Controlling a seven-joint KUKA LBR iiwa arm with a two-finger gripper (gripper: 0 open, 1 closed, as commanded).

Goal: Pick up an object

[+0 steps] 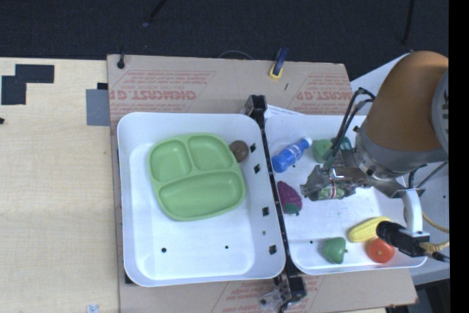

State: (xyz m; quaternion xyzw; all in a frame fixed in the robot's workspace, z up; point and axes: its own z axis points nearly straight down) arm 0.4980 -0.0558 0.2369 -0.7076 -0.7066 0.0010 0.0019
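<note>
My gripper point(322, 187) hangs low over the middle of the right bin point(315, 266), under the grey arm with its orange band. Just left of it lies a purple eggplant-like toy point(288, 196). A blue bottle point(289, 155) lies up and to the left, and a green toy point(322, 149) sits just above the gripper, partly hidden by cables. Near the bin's front lie a green pepper point(335, 249), a yellow toy point(366, 229) and a red tomato point(379, 251). I see nothing clearly held.
The left bin point(139, 231) holds a green divided plate point(196, 176) and a small brown ball point(239, 150) by the black divider point(272, 201). Both bins rest on cardboard. A black part of the arm point(399, 238) overlaps the right bin's front right corner.
</note>
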